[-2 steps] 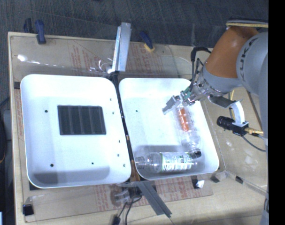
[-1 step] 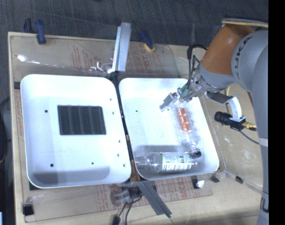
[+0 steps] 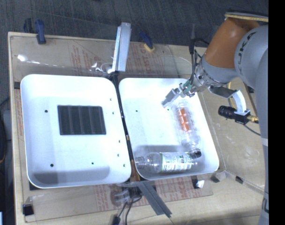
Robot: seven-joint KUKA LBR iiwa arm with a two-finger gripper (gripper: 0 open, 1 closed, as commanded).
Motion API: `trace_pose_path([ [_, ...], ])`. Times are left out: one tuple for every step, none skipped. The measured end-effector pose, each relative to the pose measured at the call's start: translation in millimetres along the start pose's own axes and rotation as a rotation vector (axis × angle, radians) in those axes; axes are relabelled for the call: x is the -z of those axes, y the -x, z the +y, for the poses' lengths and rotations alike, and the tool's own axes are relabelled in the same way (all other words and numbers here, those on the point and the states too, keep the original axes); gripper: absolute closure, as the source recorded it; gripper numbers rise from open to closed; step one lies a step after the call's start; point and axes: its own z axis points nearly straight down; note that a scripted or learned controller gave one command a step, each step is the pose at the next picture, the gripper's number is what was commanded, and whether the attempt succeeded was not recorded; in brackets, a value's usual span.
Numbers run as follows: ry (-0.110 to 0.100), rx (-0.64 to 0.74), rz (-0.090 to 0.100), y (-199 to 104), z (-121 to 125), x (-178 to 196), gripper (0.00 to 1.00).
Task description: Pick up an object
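Note:
Two clear plastic bottles lie in the right bin. One, with an orange label, lies along the bin's right side, its dark cap toward the front. The other, with a green and white label, lies across the front wall. My gripper hangs over the back right part of this bin, just above the top end of the orange-label bottle. Its grey tip points left and down. Nothing is visibly held in it.
The left bin holds a flat dark ribbed rectangle. A grey bar stands upright behind the seam between the bins. Blue clamps sit on the bench's back edge. A black fitting sticks out right of the right bin.

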Motion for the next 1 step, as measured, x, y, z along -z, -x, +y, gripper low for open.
trace_pose_path([
  [-0.001, 0.105, 0.002, 2.0, 6.0, -11.4, 0.00],
])
